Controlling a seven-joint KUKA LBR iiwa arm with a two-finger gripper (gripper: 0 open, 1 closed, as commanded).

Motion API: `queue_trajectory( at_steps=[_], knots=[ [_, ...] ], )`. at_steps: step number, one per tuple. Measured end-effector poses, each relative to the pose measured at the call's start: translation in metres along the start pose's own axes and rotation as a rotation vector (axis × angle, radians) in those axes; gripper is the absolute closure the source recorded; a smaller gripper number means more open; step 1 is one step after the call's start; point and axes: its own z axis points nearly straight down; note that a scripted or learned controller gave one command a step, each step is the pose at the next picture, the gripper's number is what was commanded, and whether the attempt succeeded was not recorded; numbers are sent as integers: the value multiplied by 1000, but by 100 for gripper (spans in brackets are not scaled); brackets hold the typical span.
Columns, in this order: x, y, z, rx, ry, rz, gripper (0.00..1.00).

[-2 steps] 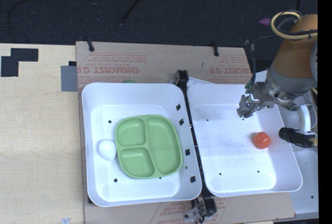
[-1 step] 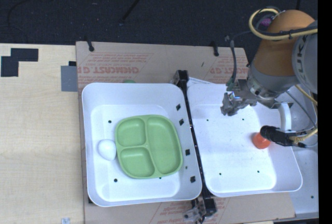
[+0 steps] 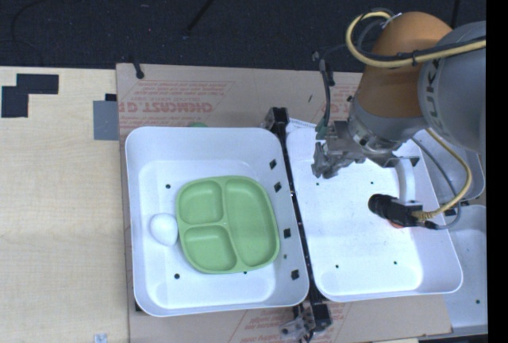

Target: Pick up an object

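Observation:
A light green divided plate with three compartments lies flat in the middle of the left bin. A small white ball rests against the plate's left edge. My gripper hangs low over the upper left part of the right bin, close to the divider between the bins. It is well apart from the plate and the ball, and I see nothing in it.
The arm's orange and grey wrist looms over the right bin's far right corner. A black divider strip runs between the bins. Brown cardboard lies under and behind both bins.

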Motion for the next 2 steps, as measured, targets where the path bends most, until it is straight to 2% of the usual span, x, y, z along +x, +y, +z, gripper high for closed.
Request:
queue_trajectory(
  at_steps=[2],
  knots=[
    [93, -3, 5, 0, -2, 1, 100]
  ],
)
